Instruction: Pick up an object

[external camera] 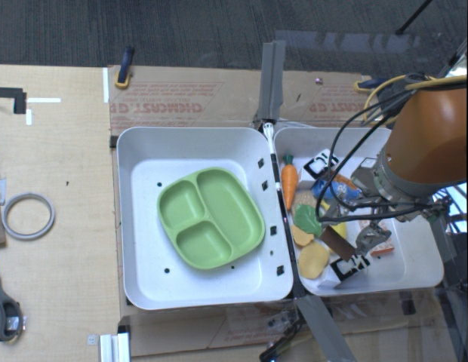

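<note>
The pincer [353, 256] hangs low inside the right bin [415, 277]; whether it grips anything cannot be told. Beside it lie a yellow potato-like piece [313, 260] and a carrot [289, 181]. The left bin [136, 225] holds a green divided plate [211, 217].

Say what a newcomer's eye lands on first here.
Probably the green divided plate, alone in the left bin. Next the arm's orange band, at the right, above the right bin. There a carrot lies along the left wall among a heap of small toy foods.
</note>
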`<action>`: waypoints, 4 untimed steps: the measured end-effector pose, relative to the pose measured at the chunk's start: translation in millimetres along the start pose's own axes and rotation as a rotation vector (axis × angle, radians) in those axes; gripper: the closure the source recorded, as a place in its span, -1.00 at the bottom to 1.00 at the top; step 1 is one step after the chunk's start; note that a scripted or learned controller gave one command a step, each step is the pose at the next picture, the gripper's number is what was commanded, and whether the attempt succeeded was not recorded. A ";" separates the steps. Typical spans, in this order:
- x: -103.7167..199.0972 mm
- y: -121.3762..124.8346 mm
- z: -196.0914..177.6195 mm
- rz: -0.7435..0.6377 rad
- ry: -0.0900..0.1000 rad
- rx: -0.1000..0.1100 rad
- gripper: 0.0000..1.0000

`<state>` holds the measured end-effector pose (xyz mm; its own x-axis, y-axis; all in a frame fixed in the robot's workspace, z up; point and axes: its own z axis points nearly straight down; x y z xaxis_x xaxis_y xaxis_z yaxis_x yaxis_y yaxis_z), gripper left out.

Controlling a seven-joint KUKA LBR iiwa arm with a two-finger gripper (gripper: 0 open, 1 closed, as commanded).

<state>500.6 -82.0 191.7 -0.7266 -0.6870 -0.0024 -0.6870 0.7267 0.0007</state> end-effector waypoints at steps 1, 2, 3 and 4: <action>-20.2 47.1 0.7 -0.335 0.001 -0.001 1.00; -37.9 72.3 0.7 -0.744 -0.001 -0.001 1.00; -56.6 83.0 -8.5 -1.228 -0.002 -0.004 1.00; -71.2 108.0 -33.5 -1.500 -0.003 -0.003 1.00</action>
<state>478.1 45.3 225.4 0.6340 -0.7733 -0.0046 -0.7733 -0.6340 -0.0019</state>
